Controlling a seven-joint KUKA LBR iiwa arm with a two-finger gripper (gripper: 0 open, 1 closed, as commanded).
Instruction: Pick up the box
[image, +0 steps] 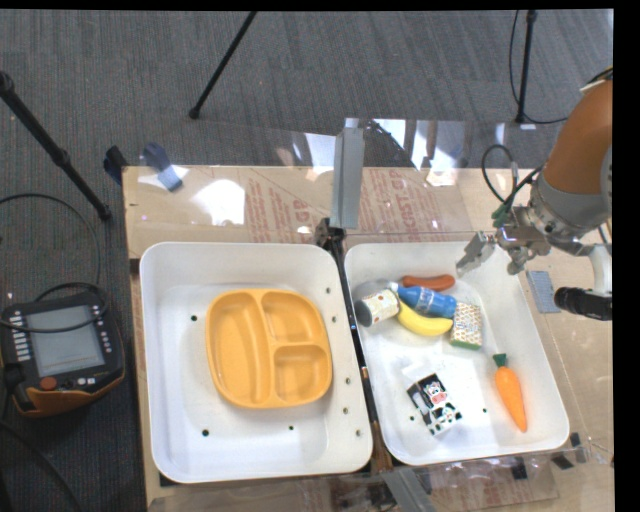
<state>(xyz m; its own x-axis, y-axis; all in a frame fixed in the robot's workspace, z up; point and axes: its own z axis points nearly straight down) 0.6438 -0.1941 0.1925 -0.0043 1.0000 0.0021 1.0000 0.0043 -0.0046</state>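
A small white box (432, 403) with black cow-like patches lies flat in the near half of the right bin (556, 395). My gripper (497, 259) hovers over that bin's far right corner, well behind the box and apart from it. Its two fingers (474, 256) are spread open with nothing between them. The grey arm with the orange band reaches in from the upper right.
Around the box in the right bin lie a carrot (511, 396), a banana (423, 321), a blue bottle (427, 299), a sausage (428, 282), a grey can (376, 306) and a speckled sponge (466, 325). A yellow divided plate (268, 347) sits in the left bin (170, 400).
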